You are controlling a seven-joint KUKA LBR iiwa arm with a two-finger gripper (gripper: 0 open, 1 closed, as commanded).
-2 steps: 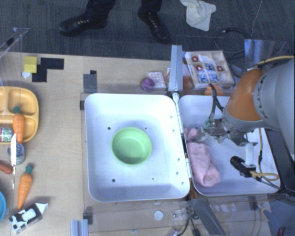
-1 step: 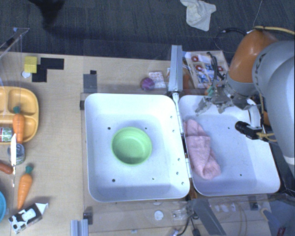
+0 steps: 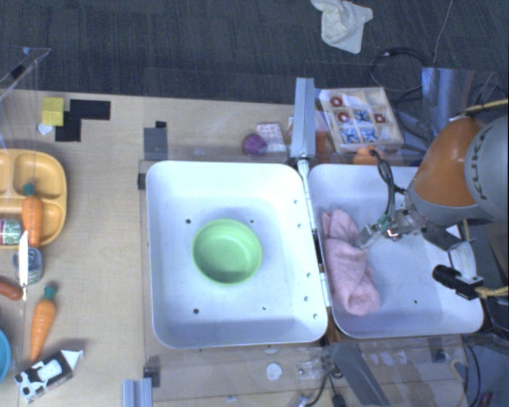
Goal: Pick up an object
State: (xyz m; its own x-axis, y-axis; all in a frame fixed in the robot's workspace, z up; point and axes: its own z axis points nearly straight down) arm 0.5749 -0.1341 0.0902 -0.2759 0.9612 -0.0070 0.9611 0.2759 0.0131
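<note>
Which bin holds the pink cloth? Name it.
The right bin, nearest the arm: the pink cloth lies along its left side. The left bin holds a green bowl.

A wooden bench carries two white bins, a yellow tray and toy carrots.

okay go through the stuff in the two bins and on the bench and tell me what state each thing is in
green bowl: upright, in the left bin.
pink cloth: crumpled, lying in the right bin along its left side.
pincer: low over the right bin, at the cloth's upper edge.
yellow tray: flat on the bench, holding a carrot.
white rag: bunched on the floor.
</note>
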